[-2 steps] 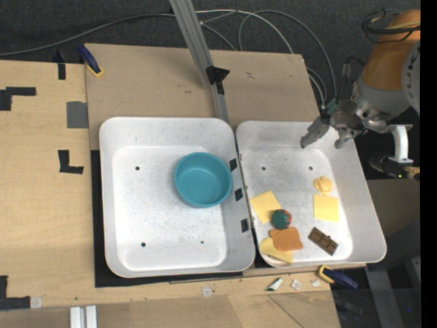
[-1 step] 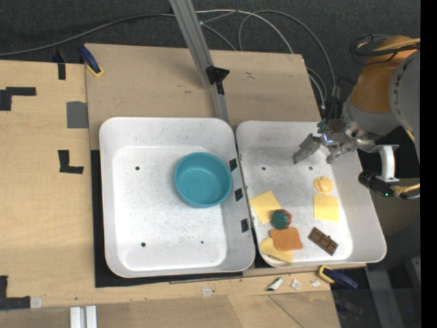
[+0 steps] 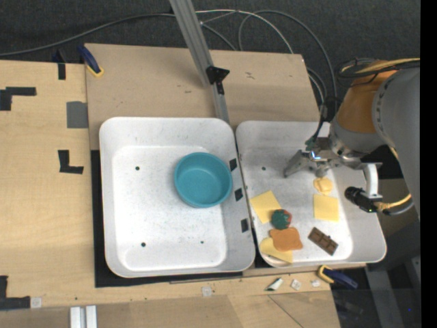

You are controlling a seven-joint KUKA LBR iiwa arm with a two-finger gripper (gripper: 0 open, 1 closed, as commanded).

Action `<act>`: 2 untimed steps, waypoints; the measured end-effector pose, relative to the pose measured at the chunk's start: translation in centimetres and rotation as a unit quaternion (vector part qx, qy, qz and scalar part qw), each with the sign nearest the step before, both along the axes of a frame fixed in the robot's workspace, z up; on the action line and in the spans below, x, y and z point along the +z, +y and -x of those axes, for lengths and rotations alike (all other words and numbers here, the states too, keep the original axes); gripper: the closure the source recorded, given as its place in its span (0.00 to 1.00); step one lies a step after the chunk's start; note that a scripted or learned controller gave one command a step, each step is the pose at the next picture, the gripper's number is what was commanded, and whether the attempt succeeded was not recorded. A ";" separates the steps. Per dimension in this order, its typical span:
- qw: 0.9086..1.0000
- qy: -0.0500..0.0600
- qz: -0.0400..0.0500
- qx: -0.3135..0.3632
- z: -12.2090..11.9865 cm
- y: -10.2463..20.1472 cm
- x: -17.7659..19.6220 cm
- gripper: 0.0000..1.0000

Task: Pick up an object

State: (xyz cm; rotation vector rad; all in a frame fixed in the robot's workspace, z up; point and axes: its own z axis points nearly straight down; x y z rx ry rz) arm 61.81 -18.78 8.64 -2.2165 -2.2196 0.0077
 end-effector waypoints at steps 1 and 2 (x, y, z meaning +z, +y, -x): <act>1.000 -0.002 0.000 0.001 -0.2 0.1 1.4 1.00; 1.000 -0.006 0.000 0.001 -0.4 0.9 7.4 1.00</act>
